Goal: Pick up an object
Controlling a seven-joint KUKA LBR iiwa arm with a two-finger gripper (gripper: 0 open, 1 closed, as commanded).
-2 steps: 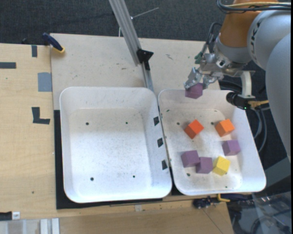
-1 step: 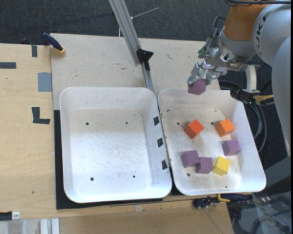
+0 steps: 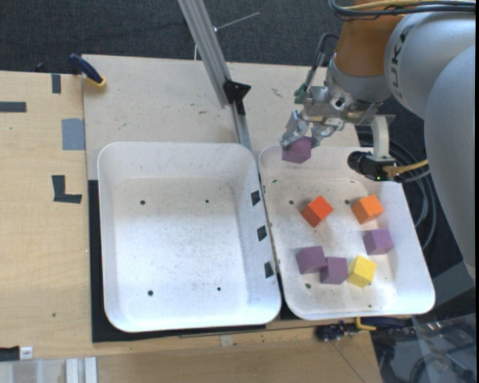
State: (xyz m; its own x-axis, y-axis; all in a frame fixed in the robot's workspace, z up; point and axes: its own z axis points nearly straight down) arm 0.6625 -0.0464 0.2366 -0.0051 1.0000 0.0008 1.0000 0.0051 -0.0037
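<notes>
My gripper (image 3: 302, 136) hangs above the far left corner of the right bin (image 3: 407, 290), shut on a purple cube (image 3: 297, 151) that sits between its fingers, lifted off the bin floor. Below it in the right bin lie two orange cubes (image 3: 318, 210) (image 3: 367, 207), three more purple cubes (image 3: 378, 241) (image 3: 310, 258) (image 3: 334, 270) and a yellow cube (image 3: 362, 270).
The left bin (image 3: 112, 214) stands beside the right one, sharing a raised divider edge. A slanted metal bar (image 3: 211, 50) runs down from the top to the bins' junction. A blue and yellow clamp (image 3: 88, 69) lies at the bench's far left.
</notes>
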